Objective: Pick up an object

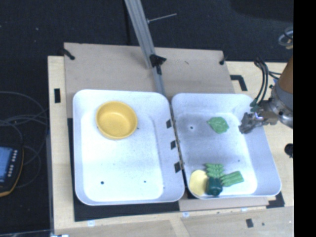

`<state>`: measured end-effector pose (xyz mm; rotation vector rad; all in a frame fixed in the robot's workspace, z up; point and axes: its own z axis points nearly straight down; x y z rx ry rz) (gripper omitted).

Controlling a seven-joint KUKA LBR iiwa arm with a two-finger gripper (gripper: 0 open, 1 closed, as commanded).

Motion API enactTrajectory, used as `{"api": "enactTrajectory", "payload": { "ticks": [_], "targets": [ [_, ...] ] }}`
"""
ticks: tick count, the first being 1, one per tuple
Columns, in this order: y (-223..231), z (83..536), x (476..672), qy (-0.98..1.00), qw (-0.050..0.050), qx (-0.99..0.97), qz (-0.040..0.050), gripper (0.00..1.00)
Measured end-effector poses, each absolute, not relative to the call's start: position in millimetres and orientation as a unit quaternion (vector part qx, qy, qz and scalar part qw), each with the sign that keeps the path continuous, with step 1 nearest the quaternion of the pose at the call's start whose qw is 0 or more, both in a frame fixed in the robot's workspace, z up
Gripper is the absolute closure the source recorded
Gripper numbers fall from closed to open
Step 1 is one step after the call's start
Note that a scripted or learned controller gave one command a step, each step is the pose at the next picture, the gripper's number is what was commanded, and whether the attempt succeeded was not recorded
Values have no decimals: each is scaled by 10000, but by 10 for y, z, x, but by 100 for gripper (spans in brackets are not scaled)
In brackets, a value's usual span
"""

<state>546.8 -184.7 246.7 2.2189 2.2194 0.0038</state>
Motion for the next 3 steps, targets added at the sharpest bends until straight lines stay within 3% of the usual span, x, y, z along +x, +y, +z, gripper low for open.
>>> {"api": "enactTrajectory", "payload": {
  "ticks": [3],
  "targets": [
    [-341, 2574, 5487, 7087, 2, 7055, 9, 100]
  ]
}}
